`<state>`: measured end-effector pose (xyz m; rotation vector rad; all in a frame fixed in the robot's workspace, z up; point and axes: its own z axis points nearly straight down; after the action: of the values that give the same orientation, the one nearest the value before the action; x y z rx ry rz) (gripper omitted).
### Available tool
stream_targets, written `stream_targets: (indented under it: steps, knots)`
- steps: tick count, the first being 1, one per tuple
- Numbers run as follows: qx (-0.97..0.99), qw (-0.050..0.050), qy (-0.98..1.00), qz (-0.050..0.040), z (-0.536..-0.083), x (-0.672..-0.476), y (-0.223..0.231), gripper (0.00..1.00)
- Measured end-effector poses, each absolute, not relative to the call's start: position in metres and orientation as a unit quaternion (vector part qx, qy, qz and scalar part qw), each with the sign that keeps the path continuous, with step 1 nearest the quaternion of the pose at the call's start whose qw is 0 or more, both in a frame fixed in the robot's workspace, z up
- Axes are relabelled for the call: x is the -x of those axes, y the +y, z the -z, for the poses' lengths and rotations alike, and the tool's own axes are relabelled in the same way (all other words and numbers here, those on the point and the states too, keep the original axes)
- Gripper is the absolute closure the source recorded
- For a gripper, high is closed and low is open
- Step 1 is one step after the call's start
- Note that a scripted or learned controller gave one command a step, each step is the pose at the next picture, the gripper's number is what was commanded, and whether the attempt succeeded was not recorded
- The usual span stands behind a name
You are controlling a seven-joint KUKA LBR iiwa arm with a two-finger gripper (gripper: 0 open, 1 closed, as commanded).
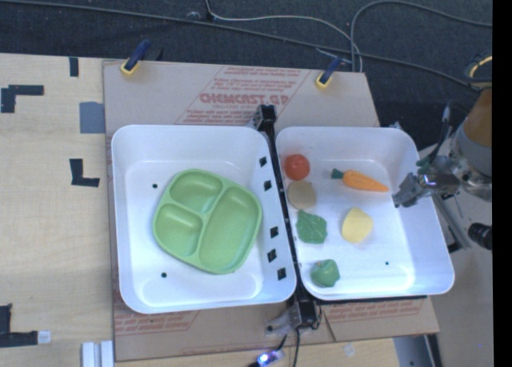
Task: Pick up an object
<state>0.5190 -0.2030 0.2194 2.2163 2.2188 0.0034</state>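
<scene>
Two white bins [128,197]: carrot [364,182] nearest the claw [410,192] (grip state unclear), tomato [297,166] beyond.

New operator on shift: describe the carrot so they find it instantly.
Look in the right-hand white bin, beside the bin holding the green divided plate. The carrot lies near the far wall, towards the gripper. It is the only long, orange piece with a green tip; its neighbours are rounded.
</scene>
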Motion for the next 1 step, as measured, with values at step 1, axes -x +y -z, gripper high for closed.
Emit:
stream_targets:
  steps: [1]
  knots:
    - [-0.706, 0.002, 0.708, -0.0010, -0.2672, -0.5202, -0.2029, 1.00]
